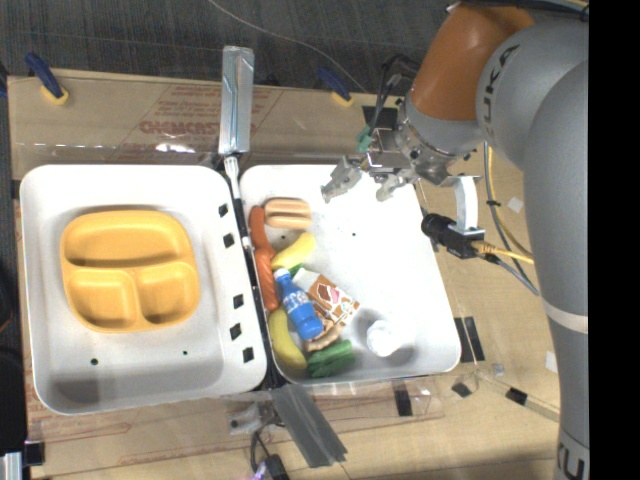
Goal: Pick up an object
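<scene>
Gripper (362, 182) hangs over far edge of right bin (425, 298), fingers spread wide, nothing between them. Hot dog (287, 212) just near-left of it, apart. Blue bottle (298, 305), banana (294, 251), snack packet (330, 303) piled along bin's left side. Yellow divided tray (128, 268) in left bin (60, 368).

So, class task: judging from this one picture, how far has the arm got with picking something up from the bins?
Done: the pincer is over the right bin, near its far edge, fingers spread. In hand: nothing between them. Left: the whole grasp. The hot dog, banana, blue bottle and other items lie piled along the bin's left side; the yellow tray sits in the left bin.
</scene>
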You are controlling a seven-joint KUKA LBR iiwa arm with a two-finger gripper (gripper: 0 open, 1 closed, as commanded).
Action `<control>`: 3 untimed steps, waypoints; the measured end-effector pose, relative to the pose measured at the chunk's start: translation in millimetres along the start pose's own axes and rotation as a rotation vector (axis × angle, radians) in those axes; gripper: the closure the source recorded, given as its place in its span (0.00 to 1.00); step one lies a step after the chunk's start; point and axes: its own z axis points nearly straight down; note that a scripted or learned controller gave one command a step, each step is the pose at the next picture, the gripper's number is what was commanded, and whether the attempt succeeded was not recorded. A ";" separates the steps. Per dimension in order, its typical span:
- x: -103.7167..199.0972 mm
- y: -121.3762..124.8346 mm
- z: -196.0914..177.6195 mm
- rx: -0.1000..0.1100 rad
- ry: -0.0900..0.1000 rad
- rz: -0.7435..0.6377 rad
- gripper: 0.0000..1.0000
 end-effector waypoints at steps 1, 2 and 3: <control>13.7 -109.1 89.2 0.005 0.001 -0.018 0.00; 15.8 -97.9 133.0 -0.028 -0.008 -0.082 0.00; 8.3 -71.9 152.6 -0.003 -0.001 -0.047 0.00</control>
